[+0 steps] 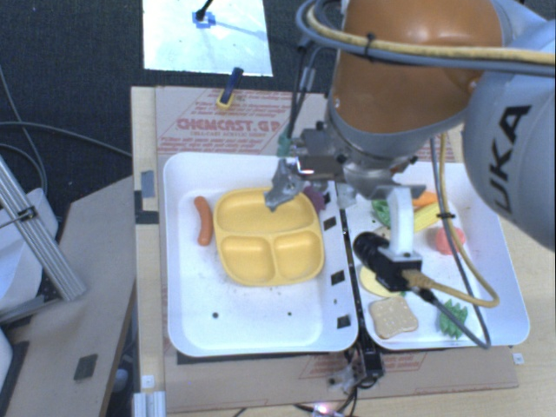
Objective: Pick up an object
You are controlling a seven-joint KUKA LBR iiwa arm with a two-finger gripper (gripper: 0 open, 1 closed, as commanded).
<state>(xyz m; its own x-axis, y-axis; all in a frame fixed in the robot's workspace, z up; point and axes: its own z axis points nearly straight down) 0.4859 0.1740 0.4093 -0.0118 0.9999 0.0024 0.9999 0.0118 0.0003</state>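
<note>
Above left bin [178,259], pincer [300,189] over yellow tray [265,250].

Floor [69,50]: dark carpet, blue-grey, speckled weave. Pale square sheet [207,24] lies flat on carpet at top, small blue mark on it, thin dark rod crossing upper part. Black cables [26,150] trail over carpet at left. Desk [95,259]: light wood, rounded corner at left. Printed cardboard sheet [226,120] spread over desk, red lettering, partly legible. Slanted metal rail [35,233] at left edge, silver, ribbed. Lighting even, diffuse, no hard shadows.
</note>
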